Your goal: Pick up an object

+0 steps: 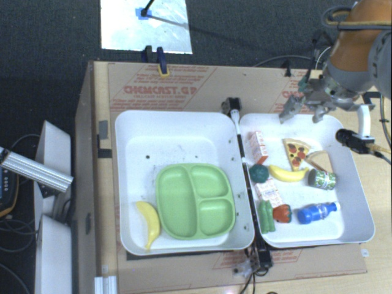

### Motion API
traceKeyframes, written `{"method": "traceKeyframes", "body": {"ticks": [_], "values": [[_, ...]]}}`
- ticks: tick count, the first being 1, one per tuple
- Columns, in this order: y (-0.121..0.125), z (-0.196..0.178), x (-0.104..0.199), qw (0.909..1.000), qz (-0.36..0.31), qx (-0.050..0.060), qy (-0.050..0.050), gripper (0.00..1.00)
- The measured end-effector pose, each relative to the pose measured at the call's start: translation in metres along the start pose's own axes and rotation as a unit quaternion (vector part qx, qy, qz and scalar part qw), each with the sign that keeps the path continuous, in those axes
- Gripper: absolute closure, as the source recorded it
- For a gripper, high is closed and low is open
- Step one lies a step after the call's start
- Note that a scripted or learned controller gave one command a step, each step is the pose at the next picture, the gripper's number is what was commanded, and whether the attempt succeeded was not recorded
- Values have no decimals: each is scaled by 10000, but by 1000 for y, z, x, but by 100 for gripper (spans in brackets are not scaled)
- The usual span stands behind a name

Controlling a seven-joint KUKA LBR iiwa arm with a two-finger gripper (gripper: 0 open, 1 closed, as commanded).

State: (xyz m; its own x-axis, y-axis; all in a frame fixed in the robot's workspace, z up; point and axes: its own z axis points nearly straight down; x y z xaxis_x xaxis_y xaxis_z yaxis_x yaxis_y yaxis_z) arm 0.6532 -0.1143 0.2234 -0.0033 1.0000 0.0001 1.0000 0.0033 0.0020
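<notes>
Above the right bin's far rim (318, 120), the hand (303, 114) hangs spread wide, near a red-dotted pizza slice (296, 152).

Desk (184, 84) with two white bins side by side

The desk is topped by a tan board printed with red lettering, its bare surface showing along the far edge and in a thin strip at the near edge. The left bin (131, 139) and the right bin (358, 195) rest directly on this board, touching along their inner rims near the middle. A blue-and-yellow clamp (160, 59) grips the board's far edge, left of centre. A small black fitting (232, 105) sits at the far end of the seam between the bins, and another dark fitting (262, 260) sits at its near end.
</notes>
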Motion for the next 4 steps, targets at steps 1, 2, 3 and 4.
{"method": "traceKeyframes", "body": {"ticks": [1, 2, 3, 4], "values": [[-20, 91, -78, 10000, 4, 0, -8, 0], [-31, 136, -35, 10000, 1, -18, -11, 0], [-35, 138, -45, 10000, 5, -3, -5, 0], [-53, 139, 20, 10000, 1, 14, 5, 0]]}}
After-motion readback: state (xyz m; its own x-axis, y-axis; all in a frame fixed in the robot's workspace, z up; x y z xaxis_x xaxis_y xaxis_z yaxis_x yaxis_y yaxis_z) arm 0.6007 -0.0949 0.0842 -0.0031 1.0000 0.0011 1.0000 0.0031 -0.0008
